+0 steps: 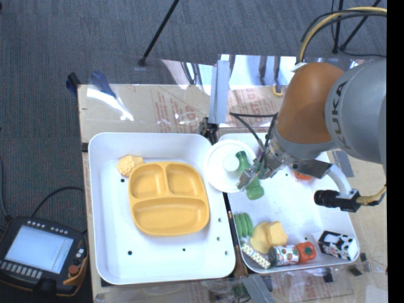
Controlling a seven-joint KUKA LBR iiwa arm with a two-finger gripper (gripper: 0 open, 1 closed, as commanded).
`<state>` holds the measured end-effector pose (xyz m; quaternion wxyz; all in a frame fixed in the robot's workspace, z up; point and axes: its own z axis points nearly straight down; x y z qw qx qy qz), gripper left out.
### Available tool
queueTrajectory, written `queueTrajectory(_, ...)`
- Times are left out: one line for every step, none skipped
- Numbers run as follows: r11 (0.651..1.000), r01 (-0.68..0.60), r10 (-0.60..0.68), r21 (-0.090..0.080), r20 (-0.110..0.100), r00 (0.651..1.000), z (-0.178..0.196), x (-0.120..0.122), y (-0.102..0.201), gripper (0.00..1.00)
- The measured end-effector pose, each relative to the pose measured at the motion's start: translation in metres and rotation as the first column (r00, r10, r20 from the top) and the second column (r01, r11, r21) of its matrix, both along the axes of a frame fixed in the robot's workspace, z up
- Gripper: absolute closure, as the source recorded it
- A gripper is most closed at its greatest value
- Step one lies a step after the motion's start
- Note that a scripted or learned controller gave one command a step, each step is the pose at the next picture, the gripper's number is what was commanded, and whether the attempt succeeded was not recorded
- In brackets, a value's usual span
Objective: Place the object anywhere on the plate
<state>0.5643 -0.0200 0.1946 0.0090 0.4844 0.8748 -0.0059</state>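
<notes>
One green object (pixel 252 185) sits right of frame centre, seemingly pinched in the pincer (pixel 250 177) beside one small white dish (pixel 222 163). One yellow three-part plate (pixel 168 197) lies in the left bin (pixel 101 232).

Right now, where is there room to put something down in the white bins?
The yellow plate has three bare compartments. The left bin has bare floor below the plate and along its left side. The right bin has a bare patch mid-floor, under the arm. Its front edge is crowded with toys, and the gripper hangs over the small white plate.
</notes>
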Motion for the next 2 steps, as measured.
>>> queueTrajectory(0.998, -0.054, 0.054, 0.018, -0.014, 0.998, -0.009, -0.015, 0.049, 1.0)
queueTrajectory(0.979, -0.2, 0.201, 0.02, -0.015, 0.98, -0.009, -0.026, 0.115, 1.0)
